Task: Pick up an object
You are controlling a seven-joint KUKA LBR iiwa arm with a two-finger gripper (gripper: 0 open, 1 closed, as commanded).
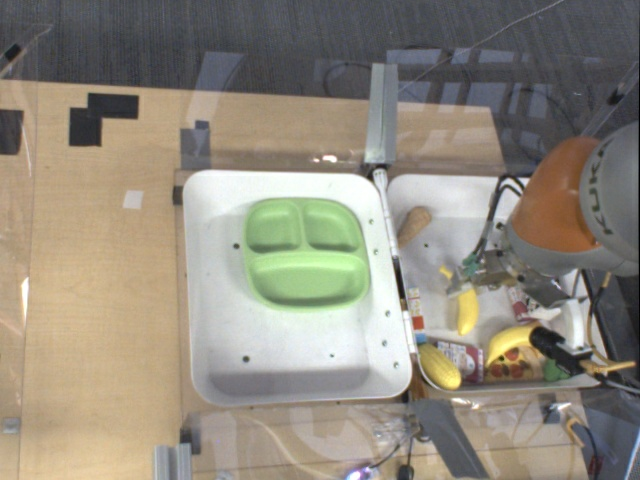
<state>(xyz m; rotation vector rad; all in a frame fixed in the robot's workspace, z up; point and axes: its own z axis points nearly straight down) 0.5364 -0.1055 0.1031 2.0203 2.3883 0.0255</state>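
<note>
My gripper point(472, 276) hangs low in the right bin point(450, 208), reaching in from the right under the orange wrist band. Just below it lies a small yellow banana-shaped piece point(467, 312), close to or touching the gripper's tip. A brown oblong piece point(413, 225) rests at the bin's upper left. Along the front wall lie a yellow corn cob point(440, 366), a colourful packet point(472, 358) and a curved yellow banana point(510, 345). The arm hides part of the bin's right side.
The left bin point(215, 298) holds a green divided plate point(304, 252) near its middle. A metal divider rail point(395, 268) separates the two bins. A red-labelled item point(521, 308) peeks out beside the wrist.
</note>
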